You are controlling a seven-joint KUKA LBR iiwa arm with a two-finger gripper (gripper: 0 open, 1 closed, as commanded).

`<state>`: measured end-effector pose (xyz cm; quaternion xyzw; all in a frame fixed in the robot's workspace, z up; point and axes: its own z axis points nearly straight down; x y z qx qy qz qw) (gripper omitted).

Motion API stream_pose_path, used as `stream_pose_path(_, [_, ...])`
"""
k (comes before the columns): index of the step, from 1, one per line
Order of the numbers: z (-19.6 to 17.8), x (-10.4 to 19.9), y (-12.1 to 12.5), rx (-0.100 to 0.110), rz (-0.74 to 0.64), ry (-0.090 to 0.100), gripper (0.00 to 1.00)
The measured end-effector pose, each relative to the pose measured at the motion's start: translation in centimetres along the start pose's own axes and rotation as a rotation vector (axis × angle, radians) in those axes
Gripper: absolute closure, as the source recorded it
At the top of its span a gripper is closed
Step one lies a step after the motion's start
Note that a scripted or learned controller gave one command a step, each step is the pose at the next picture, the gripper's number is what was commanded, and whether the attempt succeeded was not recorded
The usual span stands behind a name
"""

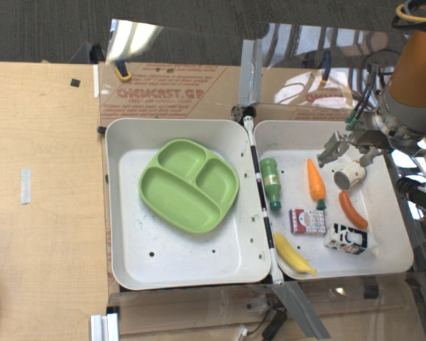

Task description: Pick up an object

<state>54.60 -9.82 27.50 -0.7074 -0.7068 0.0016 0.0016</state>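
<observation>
Hovering over the right bin (405,258), the fingers (349,150) spread wide — just above a white cup (348,175).

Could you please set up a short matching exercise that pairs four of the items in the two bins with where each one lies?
Items:
1. green divided plate
2. green bottle
3. banana
4. carrot

Places:
A. right bin, against the near-left corner
B. left bin, roughly in the middle
C. right bin, between the bottle and the sausage
D. right bin, along the left wall beside the divider

Pairs: 1-B, 2-D, 3-A, 4-C
</observation>
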Motion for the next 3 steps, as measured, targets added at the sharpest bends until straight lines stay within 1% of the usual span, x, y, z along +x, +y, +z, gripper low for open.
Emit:
stream_pose_path(1, [18.4, -4.0, -0.3, -0.002, 0.094, 0.0, 0.0])
stream_pose_path(2, [17.6, -4.1, -0.4, 0.0, 0.1, 0.001, 1.0])
stream_pose_path(3, [5.4, 2.0, 1.4, -0.002, 0.007, -0.001, 1.0])
